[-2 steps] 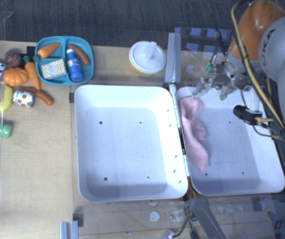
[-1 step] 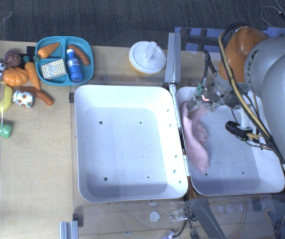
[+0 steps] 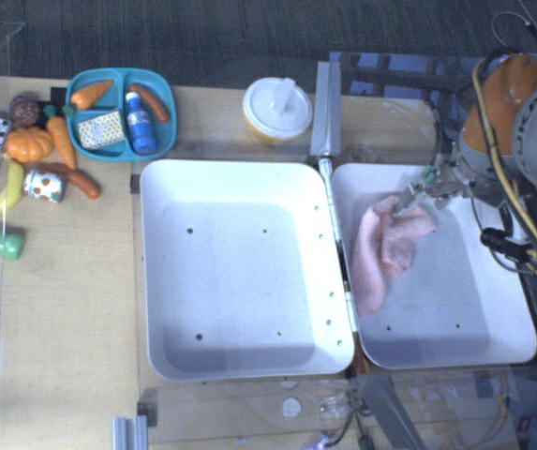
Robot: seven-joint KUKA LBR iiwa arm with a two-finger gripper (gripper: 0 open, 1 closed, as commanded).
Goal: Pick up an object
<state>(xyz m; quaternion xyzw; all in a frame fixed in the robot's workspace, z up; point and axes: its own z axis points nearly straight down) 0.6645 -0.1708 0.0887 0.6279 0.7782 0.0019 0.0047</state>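
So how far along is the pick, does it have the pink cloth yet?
Done: the arm has reached into the right bin, and the end effector sits at the upper edge of the pink cloth. In hand: a corner of the cloth looks bunched up at the fingertips, but I can't confirm a grip. Left: most of the cloth lies on the bin floor, so the lift is not done.

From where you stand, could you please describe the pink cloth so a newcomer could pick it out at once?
Look at the two white bins side by side and take the right bin, where the arm reaches in. The pink cloth lies crumpled along its left half, with the gripper at its upper end. It is the only soft, pink thing in either bin.
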